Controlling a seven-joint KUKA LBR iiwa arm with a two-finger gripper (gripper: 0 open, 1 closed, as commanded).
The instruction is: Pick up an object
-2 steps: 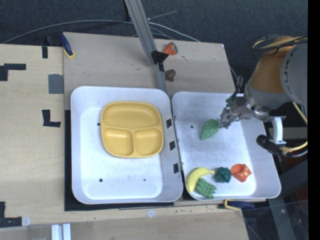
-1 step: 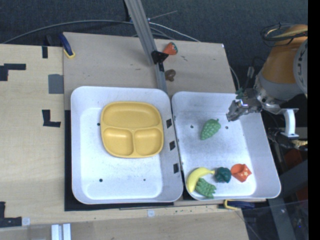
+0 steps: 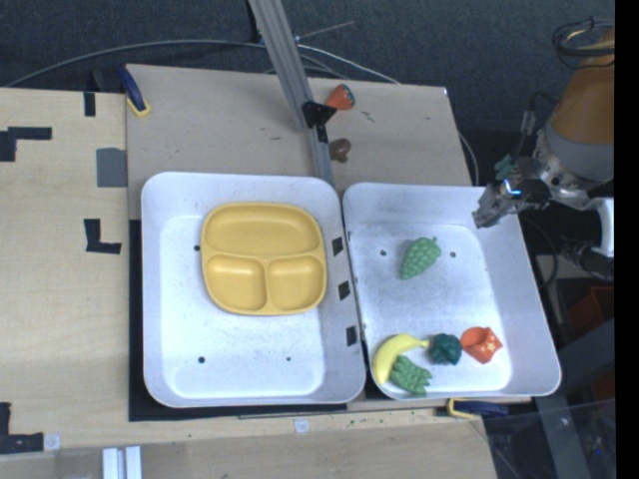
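Grapes (image 3: 420, 257), your nearest target, lie in the right bin (image 3: 519, 267), long axis slanting from upper right to lower left. You see 4 more toys at its near edge, banana (image 3: 390, 353) included. The gripper (image 3: 490, 208) hovers over the bin's far-right rim, grip unreadable.

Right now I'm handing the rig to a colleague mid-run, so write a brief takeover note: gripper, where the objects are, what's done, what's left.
Gripper: at the right bin's upper right rim, holding nothing that I can see; jaws too small to judge.
Right bin: green grape bunch alone near the middle; banana, dark green broccoli-like piece, orange-red pepper and a light green leafy piece clustered at the near edge.
Left bin: yellow divided plate.
Done: nothing lifted.
Left: pick one object; the grapes look the most isolated.
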